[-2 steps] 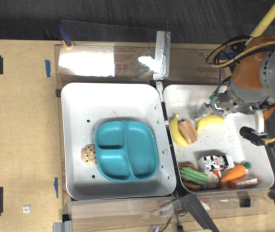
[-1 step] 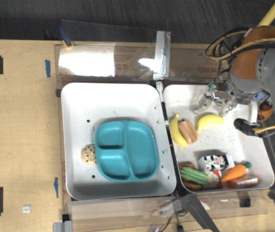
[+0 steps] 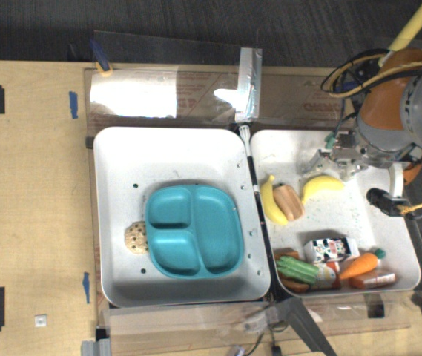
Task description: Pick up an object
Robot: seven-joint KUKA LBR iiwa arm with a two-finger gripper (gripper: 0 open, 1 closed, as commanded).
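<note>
- Your claw (image 3: 338, 158) hovers over the right bin (image 3: 400, 232), just above the lemon (image 3: 322, 187) — approach step, nothing lifted.
- Whether it is spread or pressed together, you cannot tell.
- Next: lower squarely onto the lemon — then close.

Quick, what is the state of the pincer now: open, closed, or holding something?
Pincer: low in the right bin, just above the lemon; whether it grips the lemon cannot be told.

The teal tray (image 3: 193, 230) hides part of the cookie (image 3: 135, 237).
</note>
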